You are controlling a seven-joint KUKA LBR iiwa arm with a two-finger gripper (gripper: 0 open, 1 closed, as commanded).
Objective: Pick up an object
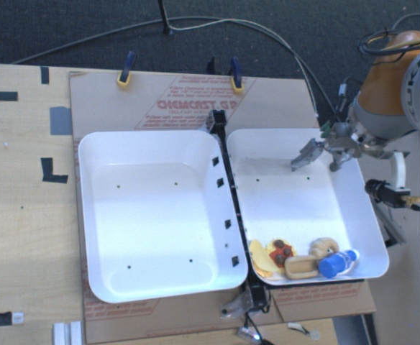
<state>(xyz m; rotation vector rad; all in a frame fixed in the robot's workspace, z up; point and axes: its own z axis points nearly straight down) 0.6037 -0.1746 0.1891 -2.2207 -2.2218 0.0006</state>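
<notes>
Several small objects lie along the near edge of the right bin [354, 192]: a yellow piece [260, 259], a red and dark toy [280, 251], a tan bread-like block [301, 267], a beige lump [323, 247] and a blue-capped bottle [336, 263]. My gripper [318, 157] hangs over the far right part of that bin, well away from the objects. Its two grey fingers [303, 156] are spread apart with nothing between them.
The left bin [152, 214] sits beside the right one, with a black divider clip strip [226, 192] between them. Blue and yellow clamps [126, 70] hold the cardboard at the far edge. Cables run across the dark floor behind.
</notes>
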